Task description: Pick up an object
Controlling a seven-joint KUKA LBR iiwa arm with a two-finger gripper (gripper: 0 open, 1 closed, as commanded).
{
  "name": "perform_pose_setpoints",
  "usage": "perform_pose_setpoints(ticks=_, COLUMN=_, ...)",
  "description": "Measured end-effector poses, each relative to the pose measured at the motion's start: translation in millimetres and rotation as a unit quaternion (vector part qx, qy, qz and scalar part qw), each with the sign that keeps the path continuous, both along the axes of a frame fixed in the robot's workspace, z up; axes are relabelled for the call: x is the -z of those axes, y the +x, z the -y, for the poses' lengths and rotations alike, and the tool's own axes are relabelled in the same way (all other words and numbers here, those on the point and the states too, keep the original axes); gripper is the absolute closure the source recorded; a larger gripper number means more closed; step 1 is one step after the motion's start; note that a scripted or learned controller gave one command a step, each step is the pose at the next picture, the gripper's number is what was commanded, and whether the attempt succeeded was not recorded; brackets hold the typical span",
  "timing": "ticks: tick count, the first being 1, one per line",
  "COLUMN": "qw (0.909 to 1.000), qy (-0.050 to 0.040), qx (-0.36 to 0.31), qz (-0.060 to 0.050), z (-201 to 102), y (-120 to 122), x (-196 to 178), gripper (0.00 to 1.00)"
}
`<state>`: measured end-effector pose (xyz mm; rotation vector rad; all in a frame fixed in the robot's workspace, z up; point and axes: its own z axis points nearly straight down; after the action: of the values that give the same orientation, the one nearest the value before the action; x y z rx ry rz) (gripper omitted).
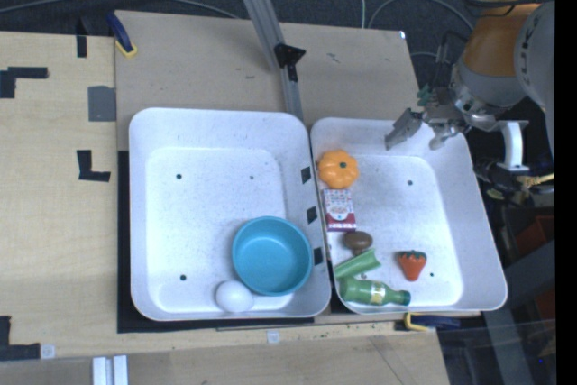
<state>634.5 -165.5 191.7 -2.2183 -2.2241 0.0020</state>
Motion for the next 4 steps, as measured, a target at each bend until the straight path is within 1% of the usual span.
perform_pose_setpoints(ticks=1, qw=1.0000, qy=-0.0001, qx=0.000, qz=0.000, z=0, y=0, x=0, gripper=0.00)
perform_pose_setpoints(ticks=2, qw=1.0000, qy=0.0002, qx=0.000, qz=-0.002, z=-2, y=-3, x=44, gripper=0.00)
perform_pose_setpoints(ticks=3, qw=1.0000, qy=0.0004, qx=0.000, qz=-0.003, z=-3, y=-4, x=98, gripper=0.00)
perform_pose_setpoints(ticks=4, qw=1.0000, qy=0.0001, qx=-0.001, qz=-0.001, z=-4, y=-3, x=85, gripper=1.00)
